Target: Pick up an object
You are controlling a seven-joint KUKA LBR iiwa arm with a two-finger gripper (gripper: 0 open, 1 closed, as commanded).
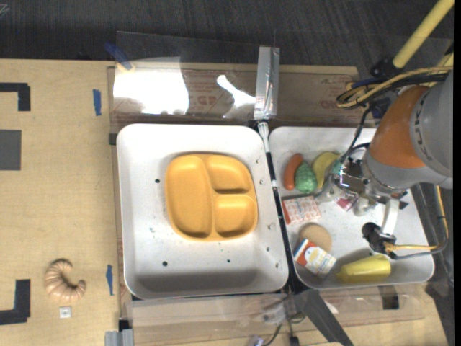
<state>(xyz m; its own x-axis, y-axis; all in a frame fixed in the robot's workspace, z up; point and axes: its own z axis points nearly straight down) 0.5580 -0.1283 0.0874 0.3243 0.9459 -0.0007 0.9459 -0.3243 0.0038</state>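
Claw [351,184] sits low inside my white bin [421,262], and I see nothing held in it; whether it is open or closed I cannot tell. I judge this to be the choosing-and-reaching step, since no object is lifted yet. Next I need to centre over one piece, come down around it and close without shoving its crowded neighbours.

Counted, largest first:
- Two bins: mine, and the other bin [137,157] well apart from the claw, across the divider.
- One yellow divided plate [211,195] in that other bin.
- One banana [367,268], near the claw toward my bin's front edge.
- One curled pastry [65,280], far off on the bench.
- One carton [315,258], beyond the banana on the divider side.
- One tan round piece [315,234] and one patterned card [301,209], both near the claw.
- One yellow lump [325,164] and one green piece [307,177], just beside the claw.
- One orange piece [293,171], just past the green one.
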